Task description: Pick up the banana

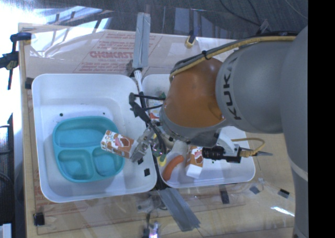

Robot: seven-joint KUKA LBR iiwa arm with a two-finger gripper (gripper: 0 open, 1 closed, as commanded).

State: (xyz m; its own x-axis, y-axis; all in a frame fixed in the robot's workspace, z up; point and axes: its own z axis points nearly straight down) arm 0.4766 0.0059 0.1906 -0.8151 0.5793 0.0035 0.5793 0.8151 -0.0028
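Camera view: arm low over the divide between the two bins, banana not identifiable.

The pincer (142,148) sits at the inner edge of the left bin (42,95), just beside a small patterned carton (117,143) that overlaps the rim of a teal divided tray (73,145); whether the pincer is open or closed cannot be told, and nothing is seen held in it. The arm's bulk covers most of the right bin (246,171), where an orange-red rounded item (172,165) and a second small carton (194,158) peek out at the near edge. No clear banana shape shows, so it is probably hidden under the arm. As a judgement, a banana is light, fairly firm but bruisable, with smooth skin; gripping across the middle of its curve, gently, would suit best.
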